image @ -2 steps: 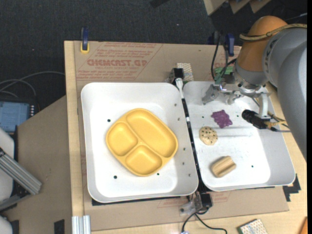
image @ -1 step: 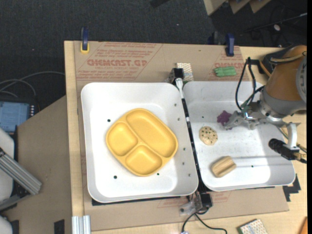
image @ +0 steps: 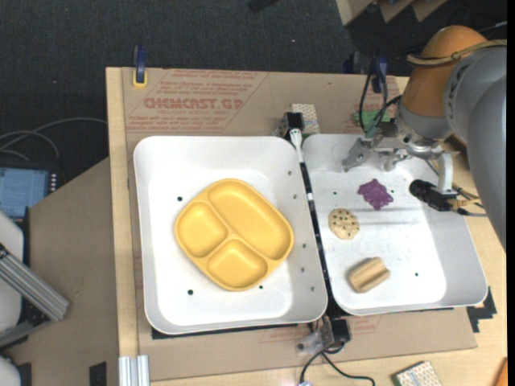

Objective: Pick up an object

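1. Jaws of the gripper point(image: 376, 156) look spread apart, nothing between them; it hangs over the far end of the right bin point(image: 451, 292).
2. Nothing picked up; whole grasp left, judging by this.
3. Candidates in the right bin: purple piece point(image: 375, 193), cookie point(image: 344, 223), tan block point(image: 368, 275).
4. The tan block's long axis runs left-right, slightly tilted; the cookie is round, so no axis.

1. A wooden bench point(image: 121, 215) is seen, covered by a brown protective sheet point(image: 201, 103) printed with red lettering.
2. Two shallow white bins are set side by side on it, touching: the left bin point(image: 161, 296) and the right bin point(image: 451, 272).
3. A blue clamp point(image: 141, 67) is fixed at the far left edge.
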Available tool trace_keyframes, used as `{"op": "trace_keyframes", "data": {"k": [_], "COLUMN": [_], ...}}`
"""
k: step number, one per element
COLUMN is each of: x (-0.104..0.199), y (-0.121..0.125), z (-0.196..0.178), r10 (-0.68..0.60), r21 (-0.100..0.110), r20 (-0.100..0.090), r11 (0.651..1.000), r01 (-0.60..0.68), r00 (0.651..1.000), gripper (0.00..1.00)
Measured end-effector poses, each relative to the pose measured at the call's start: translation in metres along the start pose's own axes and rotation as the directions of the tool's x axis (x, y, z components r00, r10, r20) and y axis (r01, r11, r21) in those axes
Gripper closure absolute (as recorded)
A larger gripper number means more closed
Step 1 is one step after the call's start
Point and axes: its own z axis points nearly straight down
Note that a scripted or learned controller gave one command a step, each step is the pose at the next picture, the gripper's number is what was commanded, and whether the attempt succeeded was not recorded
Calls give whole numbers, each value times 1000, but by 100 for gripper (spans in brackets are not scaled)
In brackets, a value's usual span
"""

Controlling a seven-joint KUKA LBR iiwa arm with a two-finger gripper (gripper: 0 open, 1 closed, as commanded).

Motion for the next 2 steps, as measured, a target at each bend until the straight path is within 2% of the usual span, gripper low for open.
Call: {"op": "trace_keyframes", "data": {"k": [1, 2], "x": [-66, -10], "y": [-41, -2], "z": [0, 1], "r10": [3, 0], "r21": [8, 3], "r20": [-4, -1], "r11": [1000, 1000], "r01": [-3, 0], "r00": [1000, 1000], "gripper": [0, 0]}}
